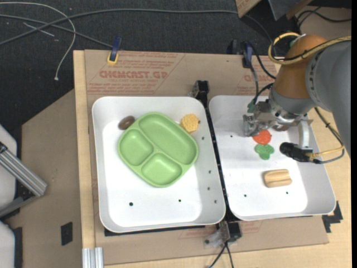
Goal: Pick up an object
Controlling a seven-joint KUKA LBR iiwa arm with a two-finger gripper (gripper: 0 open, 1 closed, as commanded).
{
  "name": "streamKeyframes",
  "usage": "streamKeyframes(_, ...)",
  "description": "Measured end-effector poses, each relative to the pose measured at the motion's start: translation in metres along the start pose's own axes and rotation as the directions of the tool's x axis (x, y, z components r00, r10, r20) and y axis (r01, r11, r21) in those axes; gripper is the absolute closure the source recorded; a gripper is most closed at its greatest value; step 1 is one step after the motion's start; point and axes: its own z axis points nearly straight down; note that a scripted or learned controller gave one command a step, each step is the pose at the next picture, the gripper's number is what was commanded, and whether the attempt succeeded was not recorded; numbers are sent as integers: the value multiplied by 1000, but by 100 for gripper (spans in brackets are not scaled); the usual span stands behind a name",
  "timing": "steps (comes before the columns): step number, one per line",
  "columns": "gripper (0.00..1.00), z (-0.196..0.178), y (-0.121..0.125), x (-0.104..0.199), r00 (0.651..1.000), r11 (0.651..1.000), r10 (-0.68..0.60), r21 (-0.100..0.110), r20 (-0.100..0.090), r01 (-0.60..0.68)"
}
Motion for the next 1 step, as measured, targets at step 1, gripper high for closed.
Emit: streamKeyframes(1,100,-16,2,0,1000,1000,0,-8,1,0)
